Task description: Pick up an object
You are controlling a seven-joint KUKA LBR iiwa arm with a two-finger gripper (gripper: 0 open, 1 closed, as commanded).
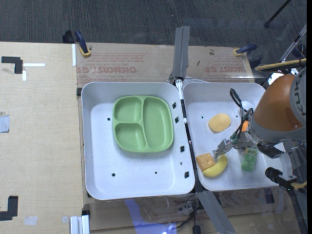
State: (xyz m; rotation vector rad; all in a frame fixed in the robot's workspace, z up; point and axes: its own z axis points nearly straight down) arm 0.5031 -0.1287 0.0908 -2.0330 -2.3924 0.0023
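Two shallow white bins are seen side by side on the counter (pixel 39 145), the left bin (pixel 92 174) carrying a green divided plate (pixel 143 124) that lies flat toward its far side. In the right bin (pixel 195 96) several small things are gathered near the near edge: a yellow banana (pixel 217 168) lies close to the near left corner, with an orange-tan block (pixel 204 160) touching it on the side toward the bin's left wall. A pale yellow rounded piece (pixel 219 122) rests farther back, about mid-bin, well apart from the banana. A translucent green object (pixel 249 159) stands near the near right part of the bin, just beside the arm's wrist. The gripper (pixel 223 149) is reached in from the right, low over the bin floor, its tip just above and beside the banana's far end (whether contact is made cannot be told). Nothing is seen between its parts, and whether the gripper is spread or pressed together cannot be told. The arm's orange band (pixel 279 107) is seen above the bin's right edge.
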